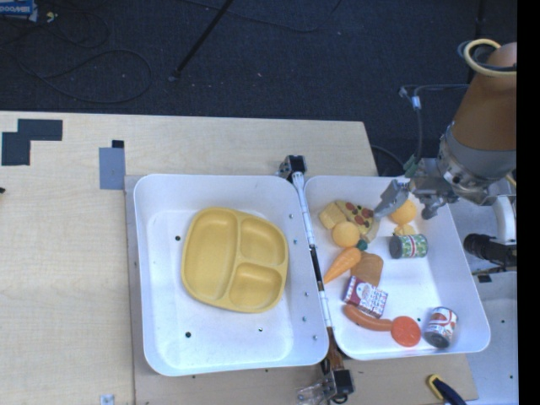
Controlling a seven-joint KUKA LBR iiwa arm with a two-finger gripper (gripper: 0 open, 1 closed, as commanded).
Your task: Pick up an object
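1. silver can [440, 326] and red tomato [406, 332] lie nearest, at right bin [469, 298] front.
2. gripper [411, 197] hovers over small yellow fruit [404, 213], fingers apart, holding nothing.
3. step: approach. next: descend straight, close on the fruit, clear of green can [409, 245].

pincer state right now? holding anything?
Pincer: open, fingers spread above the right bin, a small yellow toy just below them; not holding it.
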